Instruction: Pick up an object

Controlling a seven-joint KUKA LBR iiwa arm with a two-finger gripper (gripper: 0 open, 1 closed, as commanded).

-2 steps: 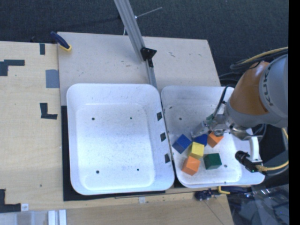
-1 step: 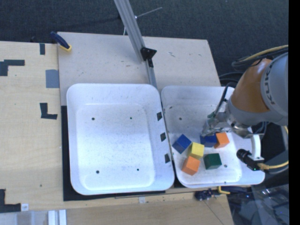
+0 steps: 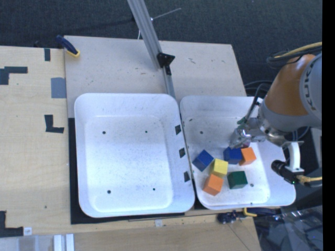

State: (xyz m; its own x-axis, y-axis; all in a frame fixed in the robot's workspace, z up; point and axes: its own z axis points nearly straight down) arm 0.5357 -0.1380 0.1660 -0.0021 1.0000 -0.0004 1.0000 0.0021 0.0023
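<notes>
Several small cubes lie in the right bin [image 3: 209,111]: a blue one [image 3: 202,159], a yellow one [image 3: 220,167], an orange one [image 3: 213,184], a green one [image 3: 237,179], a second blue one [image 3: 233,154] and a second orange one [image 3: 247,155]. My gripper [image 3: 239,138] hangs low in the right bin, directly above the second blue cube and beside the second orange cube. Nothing is visibly lifted off the bin floor.
The left bin [image 3: 128,153] sits beside the right one, sharing a middle rim. A slanted metal pole [image 3: 146,25] crosses the bench at the back. A blue and yellow tool [image 3: 68,45] lies at the bench's far left corner.
</notes>
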